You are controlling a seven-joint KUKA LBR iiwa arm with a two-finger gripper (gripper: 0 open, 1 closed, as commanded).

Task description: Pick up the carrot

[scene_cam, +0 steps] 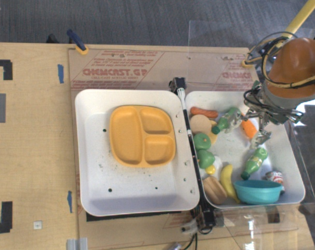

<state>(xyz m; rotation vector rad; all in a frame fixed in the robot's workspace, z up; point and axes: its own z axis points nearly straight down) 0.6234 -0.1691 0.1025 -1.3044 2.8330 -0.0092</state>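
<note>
At the back of the right bin [295, 163], our gripper [244, 128] stands with its fingers [262, 136] spread apart; the carrot [250, 127] lies between them, its long axis slanting across the gap.

Glossy plastic carrot [249, 128]; matt yellow plate [142, 135] (plastic, smooth); cardboard bench [32, 139].

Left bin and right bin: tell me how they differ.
The left bin holds a single yellow divided plate; the right bin holds many toy foods, a carrot and a blue bowl. The gripper hangs over the right bin, not the left. Both are shallow and white.
</note>
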